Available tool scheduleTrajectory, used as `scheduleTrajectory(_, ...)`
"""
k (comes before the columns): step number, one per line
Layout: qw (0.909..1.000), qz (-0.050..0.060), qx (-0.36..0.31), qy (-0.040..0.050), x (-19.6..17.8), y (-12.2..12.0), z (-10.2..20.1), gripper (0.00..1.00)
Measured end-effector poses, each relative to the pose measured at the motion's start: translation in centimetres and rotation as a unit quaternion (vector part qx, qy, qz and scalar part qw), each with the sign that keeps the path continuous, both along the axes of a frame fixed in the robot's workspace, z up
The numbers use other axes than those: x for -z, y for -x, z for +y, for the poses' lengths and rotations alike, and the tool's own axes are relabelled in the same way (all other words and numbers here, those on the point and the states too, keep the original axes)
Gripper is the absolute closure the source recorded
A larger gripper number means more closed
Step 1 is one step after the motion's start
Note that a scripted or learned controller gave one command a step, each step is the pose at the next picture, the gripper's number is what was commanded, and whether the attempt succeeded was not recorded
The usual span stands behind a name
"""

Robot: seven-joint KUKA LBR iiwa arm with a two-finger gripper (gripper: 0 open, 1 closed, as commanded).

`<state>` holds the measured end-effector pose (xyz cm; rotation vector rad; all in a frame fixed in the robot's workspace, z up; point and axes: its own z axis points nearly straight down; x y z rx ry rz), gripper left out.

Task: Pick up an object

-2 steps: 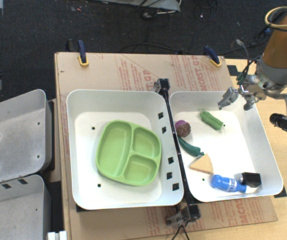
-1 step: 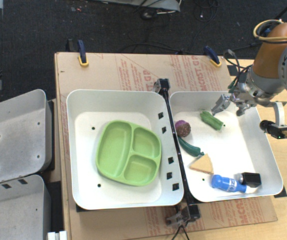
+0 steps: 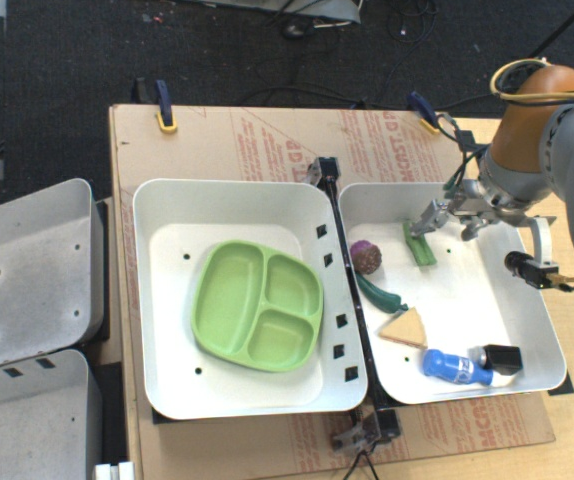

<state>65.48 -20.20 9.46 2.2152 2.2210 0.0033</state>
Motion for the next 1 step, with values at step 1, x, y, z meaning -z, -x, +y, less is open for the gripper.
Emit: scheduleTrajectory(1, 1.0, -0.006, -0.001, 0.0002, -1.59, -0.33, 0.05, 1.0)
